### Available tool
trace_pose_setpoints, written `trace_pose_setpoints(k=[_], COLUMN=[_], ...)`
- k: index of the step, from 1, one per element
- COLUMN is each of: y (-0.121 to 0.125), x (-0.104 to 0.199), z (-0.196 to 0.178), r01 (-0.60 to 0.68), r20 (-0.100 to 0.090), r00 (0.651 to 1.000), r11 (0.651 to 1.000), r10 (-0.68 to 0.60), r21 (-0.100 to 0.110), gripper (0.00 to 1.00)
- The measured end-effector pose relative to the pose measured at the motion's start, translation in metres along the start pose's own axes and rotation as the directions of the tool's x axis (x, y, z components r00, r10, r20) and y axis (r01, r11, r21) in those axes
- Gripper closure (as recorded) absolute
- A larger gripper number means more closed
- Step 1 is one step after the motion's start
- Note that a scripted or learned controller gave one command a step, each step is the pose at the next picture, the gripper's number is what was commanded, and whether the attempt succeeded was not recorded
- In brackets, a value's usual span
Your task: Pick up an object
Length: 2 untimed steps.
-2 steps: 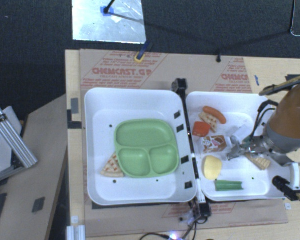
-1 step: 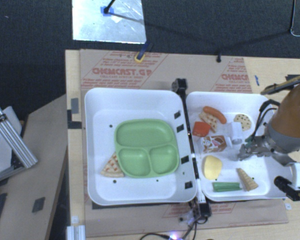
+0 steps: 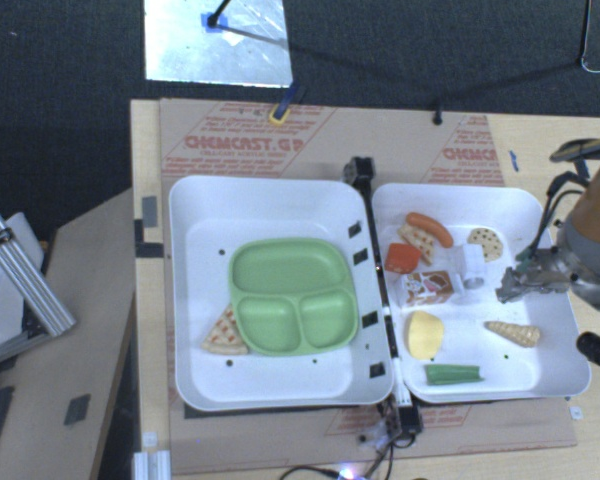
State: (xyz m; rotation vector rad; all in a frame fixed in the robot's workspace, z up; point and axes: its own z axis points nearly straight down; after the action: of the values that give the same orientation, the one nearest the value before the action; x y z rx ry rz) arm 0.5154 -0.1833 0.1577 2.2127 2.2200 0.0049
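The right bin point(image 3: 555, 373) holds several toy foods: a hot dog point(image 3: 429, 228), a red piece point(image 3: 403, 258), a cookie point(image 3: 486, 242), a white block point(image 3: 472, 264), a printed packet point(image 3: 428, 287), a yellow piece point(image 3: 426, 335), a green bean point(image 3: 452, 373) and a waffle cone point(image 3: 512, 333). My gripper point(image 3: 515, 286) hangs over the right part of this bin, just right of the white block and above the cone. Nothing shows between its fingers.
The left bin point(image 3: 195, 268) contains a green divided plate point(image 3: 290, 296) and a pizza slice point(image 3: 223, 333) at its lower left. The arm's grey body point(image 3: 595, 238) enters from the right edge. A black divider point(image 3: 372, 268) runs between the bins.
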Motion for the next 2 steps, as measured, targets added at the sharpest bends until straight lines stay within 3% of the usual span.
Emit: trace_pose_setpoints(k=[2], y=[0.003], x=[0.000], z=[-0.068], r01=[0.002], r20=[-0.001], r00=[1.000], r11=[1.000], r10=[-0.002], r21=[0.002], gripper=[1.00])
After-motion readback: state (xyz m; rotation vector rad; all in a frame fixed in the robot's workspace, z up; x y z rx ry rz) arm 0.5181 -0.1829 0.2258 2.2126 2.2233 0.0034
